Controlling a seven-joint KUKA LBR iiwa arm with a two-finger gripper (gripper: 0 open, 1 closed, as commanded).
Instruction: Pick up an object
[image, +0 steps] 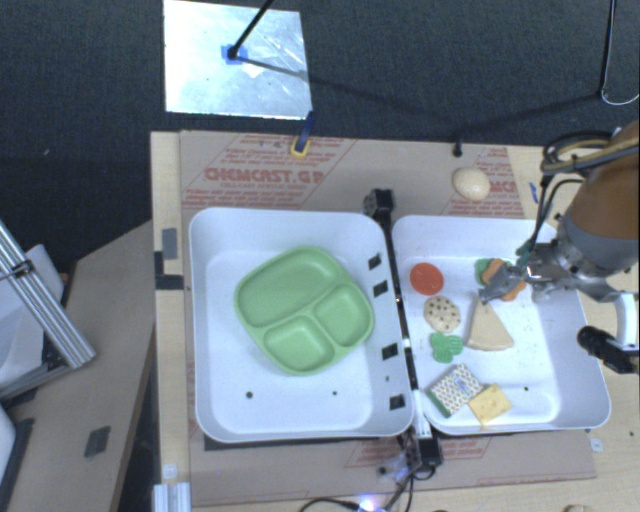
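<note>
Lighting: bright, even, overhead. Shadows faint. Glare on white bins and foil sheet. Focus slightly soft throughout; dark floor grainy.

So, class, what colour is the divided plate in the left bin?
Light green plate, seen in the camera view.

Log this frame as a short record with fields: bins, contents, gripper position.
left bin: green divided plate
right bin: red disc, cookie, green piece, tan wedge, patterned packet, yellow cheese block, orange-and-green item
gripper: low over right bin, at the orange-and-green item
outside bins: beige egg-shaped object on the board
</note>
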